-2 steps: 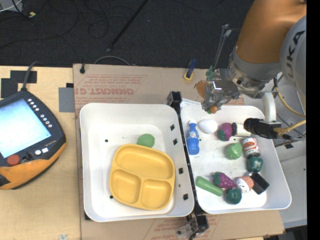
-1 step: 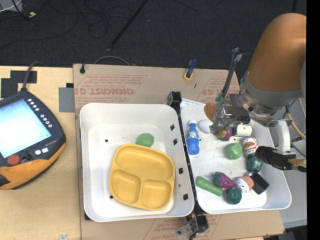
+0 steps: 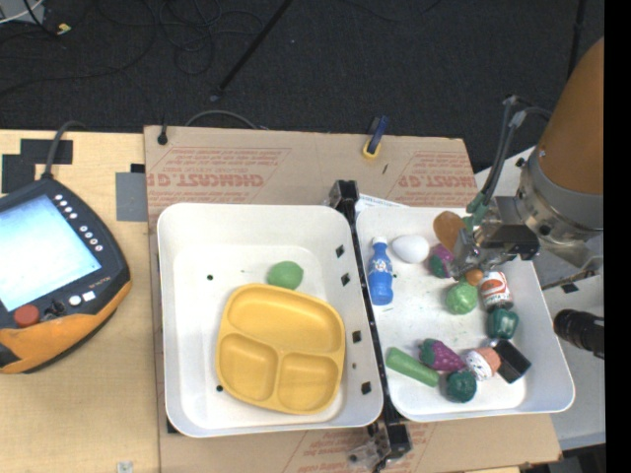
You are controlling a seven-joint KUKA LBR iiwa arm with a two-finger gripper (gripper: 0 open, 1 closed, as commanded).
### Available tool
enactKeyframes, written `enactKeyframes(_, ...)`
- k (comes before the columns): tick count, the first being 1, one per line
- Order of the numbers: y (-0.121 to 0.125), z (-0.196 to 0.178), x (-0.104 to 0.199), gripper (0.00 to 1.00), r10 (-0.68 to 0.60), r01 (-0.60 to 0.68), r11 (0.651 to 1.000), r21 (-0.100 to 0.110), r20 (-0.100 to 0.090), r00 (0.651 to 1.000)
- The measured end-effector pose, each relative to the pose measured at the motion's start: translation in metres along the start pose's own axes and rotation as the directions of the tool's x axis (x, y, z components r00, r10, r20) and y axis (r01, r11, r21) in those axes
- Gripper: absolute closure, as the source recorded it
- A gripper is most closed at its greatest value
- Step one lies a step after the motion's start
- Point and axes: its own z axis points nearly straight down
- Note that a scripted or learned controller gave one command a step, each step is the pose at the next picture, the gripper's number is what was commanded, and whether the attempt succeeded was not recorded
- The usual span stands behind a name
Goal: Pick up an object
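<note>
Pincer (image 3: 471,256) low over right bin (image 3: 552,387), amid green ball (image 3: 460,298), purple toy (image 3: 440,261) and can (image 3: 494,289); finger state impossible to tell, tips lost in clutter, arm (image 3: 577,136) cropped.

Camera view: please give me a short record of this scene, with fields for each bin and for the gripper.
left bin: yellow tray, green ball
right bin: blue bottle, white egg, green cucumber, other small toys
gripper: low over the right bin's upper part, among the toys
held object: cannot tell
</note>
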Motion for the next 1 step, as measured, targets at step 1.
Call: enactKeyframes(1, 0.0017, -0.0130, 0.0434, 1.00, -0.003, 0.003, 1.000, 0.004, 0.001, 1.000)
